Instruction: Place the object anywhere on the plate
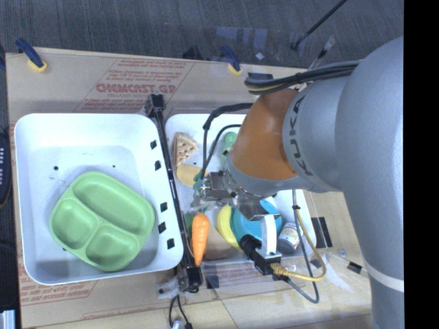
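Green moulded-plastic divided plate lies bare in the left white bin.
Nothing placed yet: the grey arm's gripper hangs over the right bin's clutter (orange plastic carrot nearby).

Two white bins, one green plate, one carrot, one waffle piece.

Two bins side by side on bench. Plate in left bin, toward its near-left part. Right bin holds clutter: waffle piece at far left, carrot at near left by divider. Arm overhangs right bin from right.
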Motion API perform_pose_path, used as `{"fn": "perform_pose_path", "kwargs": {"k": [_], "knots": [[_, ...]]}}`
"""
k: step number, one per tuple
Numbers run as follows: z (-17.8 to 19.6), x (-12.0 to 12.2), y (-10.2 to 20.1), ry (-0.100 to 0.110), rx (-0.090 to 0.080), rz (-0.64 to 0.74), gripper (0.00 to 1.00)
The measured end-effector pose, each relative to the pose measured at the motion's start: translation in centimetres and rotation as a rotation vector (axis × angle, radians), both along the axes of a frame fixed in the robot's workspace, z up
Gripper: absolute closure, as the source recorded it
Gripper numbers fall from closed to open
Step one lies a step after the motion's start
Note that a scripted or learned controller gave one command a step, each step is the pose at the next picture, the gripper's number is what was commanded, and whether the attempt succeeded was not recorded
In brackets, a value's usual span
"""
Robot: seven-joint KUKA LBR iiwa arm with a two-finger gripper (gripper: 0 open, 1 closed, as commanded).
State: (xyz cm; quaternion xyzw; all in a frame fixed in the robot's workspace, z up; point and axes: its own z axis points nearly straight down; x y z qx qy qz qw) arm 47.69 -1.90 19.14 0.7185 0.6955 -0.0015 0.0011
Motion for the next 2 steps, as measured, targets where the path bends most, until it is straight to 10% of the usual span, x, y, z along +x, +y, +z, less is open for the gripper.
{"fn": "perform_pose_path", "kwargs": {"k": [1,2], "knots": [[0.00,0.00,-0.02,0.000,-0.001,0.000,0.00],[0.93,0.09,0.03,0.004,-0.001,0.006,1.00]]}}
